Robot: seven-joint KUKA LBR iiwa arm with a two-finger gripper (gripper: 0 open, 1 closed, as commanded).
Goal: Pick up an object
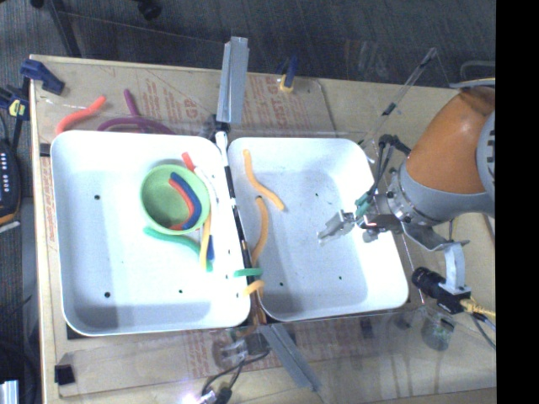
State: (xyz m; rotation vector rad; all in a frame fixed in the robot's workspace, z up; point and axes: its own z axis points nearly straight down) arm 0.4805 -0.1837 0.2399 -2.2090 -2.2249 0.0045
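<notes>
Left bin: green bowl holding red and blue strips. Right bin: orange strip along its left side, well apart from my hand. My arm reaches in from the right, hand low over the bin floor, fingers spread, pinching nothing.

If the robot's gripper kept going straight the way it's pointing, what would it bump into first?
The gripper points left across the right bin. Going straight on, it would probably meet the long orange strip first, though height above the floor is unclear.
</notes>
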